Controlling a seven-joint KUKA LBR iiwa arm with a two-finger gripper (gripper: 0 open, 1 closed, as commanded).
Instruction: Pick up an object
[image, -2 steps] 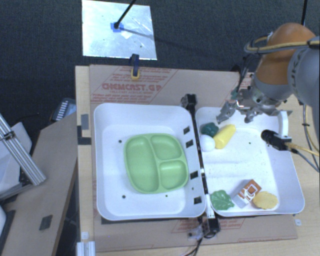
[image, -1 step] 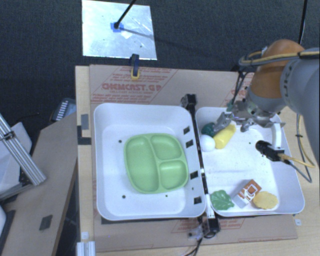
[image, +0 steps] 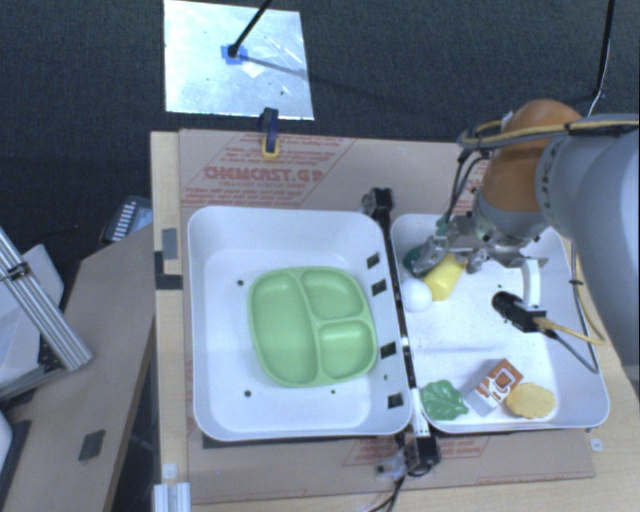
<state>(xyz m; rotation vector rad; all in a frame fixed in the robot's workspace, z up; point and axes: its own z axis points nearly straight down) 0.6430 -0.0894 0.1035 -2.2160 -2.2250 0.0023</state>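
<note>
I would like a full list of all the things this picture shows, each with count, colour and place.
shallow plastic bin, left: one, white, on bench
shallow plastic bin, right: one, white, beside it
divided plastic plate: one, green, middle of left bin
small block: one, yellow, right bin, at the gripper
small ball: one, white, beside the block
leafy toy: one, green, right bin's near-left corner
small box: one, orange and white, beside the toy
round flat piece: one, yellow, beside the box
shiny sheet: one, silver, beyond the bins
robot arm: one, grey, orange band
gripper: one, over the right bin
</note>
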